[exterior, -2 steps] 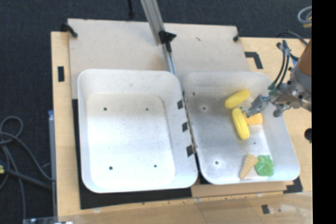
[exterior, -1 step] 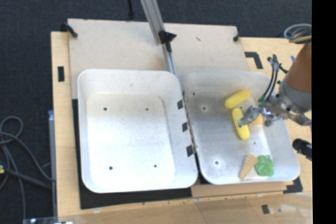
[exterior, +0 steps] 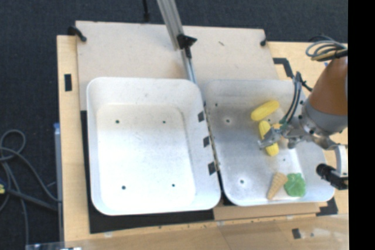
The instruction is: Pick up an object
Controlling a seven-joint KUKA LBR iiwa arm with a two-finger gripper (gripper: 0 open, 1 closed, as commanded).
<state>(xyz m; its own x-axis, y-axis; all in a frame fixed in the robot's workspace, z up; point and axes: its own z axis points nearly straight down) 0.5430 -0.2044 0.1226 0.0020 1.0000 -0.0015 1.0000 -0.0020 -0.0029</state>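
Observation:
The right bin (exterior: 234, 126) holds a yellow oblong piece (exterior: 265, 110) near its middle. A second yellow piece (exterior: 272, 150) lies just below it, showing above and below my gripper (exterior: 271, 137), which sits low over its middle. A tan cone (exterior: 276, 185) and a green lumpy object (exterior: 295, 184) lie near the bin's front edge. The arm, with its orange band (exterior: 331, 91), reaches in from the right. Whether the yellow piece is gripped is hidden by the gripper body.
The left bin (exterior: 146, 143) stands beside the right one, with a dark divider strip (exterior: 208, 140) between them. A slanted metal pole (exterior: 170, 9) rises from behind the bins. Cables (exterior: 325, 50) hang at the right by the arm.

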